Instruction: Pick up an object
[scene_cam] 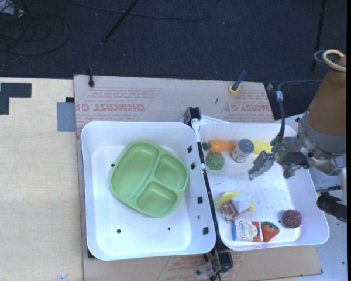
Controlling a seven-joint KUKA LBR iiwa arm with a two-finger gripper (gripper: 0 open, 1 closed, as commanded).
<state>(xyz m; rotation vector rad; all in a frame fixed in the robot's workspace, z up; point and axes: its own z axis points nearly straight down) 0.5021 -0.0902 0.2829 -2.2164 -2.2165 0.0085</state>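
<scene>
while the arm reached in from 3 o'clock, the bench carried two white bins side by side.
left bin (99, 239): held a green divided plate (149, 178) near its middle, tilted toward 5 o'clock.
right bin (316, 234): held a scatter of small toy foods.
arm (327, 113): grey, orange band above the wrist, over the bin's 3 o'clock edge.
gripper (274, 164): hung over the right bin's upper middle, fingers spread apart, nothing between them.
carrot (221, 146): at the bin's 11 o'clock corner, lying flat.
broccoli (214, 161): just beside the carrot, at its 6 o'clock.
small can (242, 150): at 3 o'clock of the carrot, near the gripper's 9 o'clock side, apart from it.
yellow piece (262, 147): just beside the can, at its 3 o'clock.
carton cluster (236, 205): at the bin's 7 o'clock, a yellow piece touching it.
flat packet (246, 230): at 6 o'clock, strawberry (269, 231) touching its 3 o'clock side.
brown ball (291, 218): at 5 o'clock, well apart from the gripper.
</scene>
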